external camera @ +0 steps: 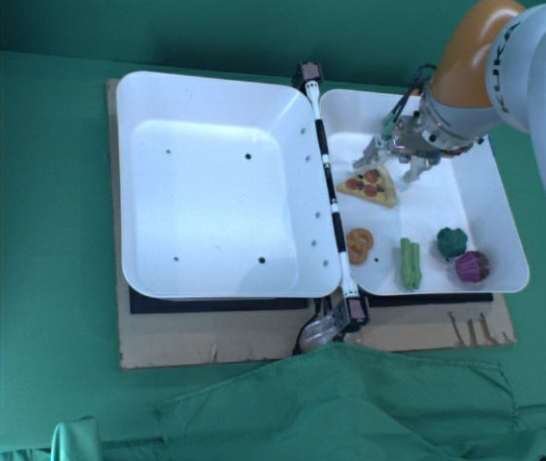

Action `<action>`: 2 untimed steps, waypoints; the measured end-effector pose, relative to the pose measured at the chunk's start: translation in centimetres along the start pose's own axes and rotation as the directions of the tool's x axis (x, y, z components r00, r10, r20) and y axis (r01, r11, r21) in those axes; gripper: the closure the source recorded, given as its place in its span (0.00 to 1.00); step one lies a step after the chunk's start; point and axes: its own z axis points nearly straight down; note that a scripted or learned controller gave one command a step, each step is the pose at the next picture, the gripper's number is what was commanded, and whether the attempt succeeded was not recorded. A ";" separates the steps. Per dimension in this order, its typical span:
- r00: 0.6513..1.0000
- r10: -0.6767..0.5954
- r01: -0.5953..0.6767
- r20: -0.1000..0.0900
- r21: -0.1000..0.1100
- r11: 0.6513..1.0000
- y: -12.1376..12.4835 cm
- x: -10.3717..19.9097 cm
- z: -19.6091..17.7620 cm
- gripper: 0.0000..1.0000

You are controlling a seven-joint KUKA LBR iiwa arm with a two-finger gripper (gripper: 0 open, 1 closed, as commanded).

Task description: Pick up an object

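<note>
In the right bin (489,195) lies a pizza slice (369,187) near the divider, its tip pointing right. My gripper (392,164) hovers just behind it and slightly to its right. It is open, with one fingertip (369,157) over the slice's crust end and the other (414,170) over bare bin floor. Nothing is between the fingers. Nearer the front of the same bin lie an orange pretzel (359,245), a bunch of green beans (409,263), a dark green broccoli (451,242) and a purple cupcake (472,267).
The left bin (158,99) stands beside the right one, with a black-and-white rod (329,185) running along the shared edge. Both bins rest on a cardboard sheet (215,339). Green cloth (350,401) is bunched at the front.
</note>
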 end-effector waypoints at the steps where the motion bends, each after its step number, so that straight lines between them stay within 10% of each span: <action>1: 1.000 0.002 -0.002 0.001 -0.003 1.000 -2.7 0.9 -0.1 0.00; 2: 1.000 0.003 -0.003 0.000 -0.008 1.000 -8.9 -0.2 -0.2 0.00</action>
